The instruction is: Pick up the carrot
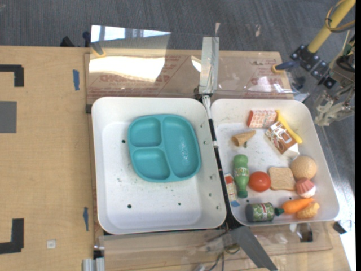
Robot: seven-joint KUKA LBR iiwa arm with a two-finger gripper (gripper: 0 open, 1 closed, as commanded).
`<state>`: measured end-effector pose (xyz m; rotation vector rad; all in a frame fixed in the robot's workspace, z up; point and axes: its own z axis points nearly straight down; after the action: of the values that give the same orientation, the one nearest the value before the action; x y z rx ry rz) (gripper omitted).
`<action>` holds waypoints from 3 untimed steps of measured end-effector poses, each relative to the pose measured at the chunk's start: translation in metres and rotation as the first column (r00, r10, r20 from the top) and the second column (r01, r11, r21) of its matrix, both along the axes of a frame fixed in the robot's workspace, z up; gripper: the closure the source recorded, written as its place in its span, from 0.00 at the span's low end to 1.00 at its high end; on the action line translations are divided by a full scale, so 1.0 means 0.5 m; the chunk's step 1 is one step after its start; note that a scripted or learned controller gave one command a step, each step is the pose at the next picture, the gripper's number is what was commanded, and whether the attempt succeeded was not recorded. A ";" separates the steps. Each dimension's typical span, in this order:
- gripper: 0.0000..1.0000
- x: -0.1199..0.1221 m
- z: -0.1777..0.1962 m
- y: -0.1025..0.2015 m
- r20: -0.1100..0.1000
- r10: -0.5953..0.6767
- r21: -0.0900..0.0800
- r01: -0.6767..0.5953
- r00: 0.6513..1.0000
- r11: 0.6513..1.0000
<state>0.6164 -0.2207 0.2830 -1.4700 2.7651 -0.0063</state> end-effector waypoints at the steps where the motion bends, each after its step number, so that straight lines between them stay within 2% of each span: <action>1: 1.00 -0.185 -0.110 -0.006 -0.011 0.004 0.002 -0.004 1.000 1.000; 2: 1.00 -0.011 -0.008 0.034 -0.001 0.152 -0.001 -0.152 0.988 0.988; 3: 1.00 -0.184 -0.132 -0.005 -0.010 0.187 0.001 -0.187 0.982 0.982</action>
<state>0.5243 -0.2234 0.2167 -1.7270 2.6219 0.0031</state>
